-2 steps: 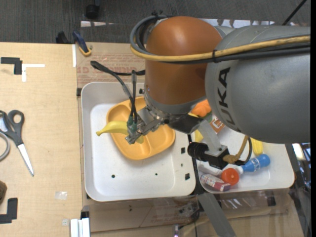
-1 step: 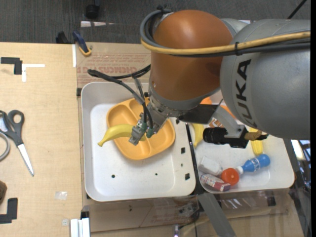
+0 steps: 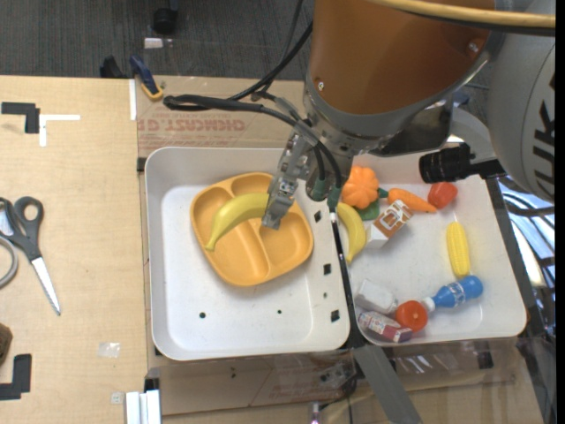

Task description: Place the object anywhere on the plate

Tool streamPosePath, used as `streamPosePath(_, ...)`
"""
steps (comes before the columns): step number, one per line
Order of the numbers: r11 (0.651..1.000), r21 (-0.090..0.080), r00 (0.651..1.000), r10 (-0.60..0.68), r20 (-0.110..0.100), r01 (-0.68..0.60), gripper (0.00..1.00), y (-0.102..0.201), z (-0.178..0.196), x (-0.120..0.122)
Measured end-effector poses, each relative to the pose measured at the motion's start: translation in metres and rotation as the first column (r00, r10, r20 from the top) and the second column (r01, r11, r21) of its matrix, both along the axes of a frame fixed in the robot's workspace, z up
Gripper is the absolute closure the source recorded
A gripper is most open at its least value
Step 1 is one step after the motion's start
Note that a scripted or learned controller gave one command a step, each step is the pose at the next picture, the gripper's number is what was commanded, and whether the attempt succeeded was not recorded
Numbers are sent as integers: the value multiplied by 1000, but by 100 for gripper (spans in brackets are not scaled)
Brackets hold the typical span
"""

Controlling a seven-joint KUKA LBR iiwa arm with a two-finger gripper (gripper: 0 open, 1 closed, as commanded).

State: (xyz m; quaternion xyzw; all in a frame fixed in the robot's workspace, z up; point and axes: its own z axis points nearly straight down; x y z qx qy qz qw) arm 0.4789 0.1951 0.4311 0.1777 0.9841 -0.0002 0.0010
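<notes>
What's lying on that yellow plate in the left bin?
A banana lies on the yellow plate, across its upper compartments. The gripper sits over the banana's right end, covering that tip, so whether it touches the fruit is unclear. The plate's lower compartment holds nothing.

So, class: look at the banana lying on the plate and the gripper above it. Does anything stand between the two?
Nothing visible does. The gripper hangs right over the stem end of the banana, which lies in a compartment of the yellow plate in the left bin. The other items sit in the right bin.

Yellow banana (image 3: 234, 213) on orange plate (image 3: 256, 263)
</notes>
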Motion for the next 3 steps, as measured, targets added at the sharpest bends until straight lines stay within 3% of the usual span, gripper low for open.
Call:
streamPosePath(1, 996, 0, 996, 92, 0, -92, 100, 34, 61, 0)
streamPosePath(2, 1000, 0, 1000, 27, -3, -27, 100, 34, -84, 0)
streamPosePath(3, 1000, 0, 1000, 26, -2, -26, 0, 34, -84, 0)
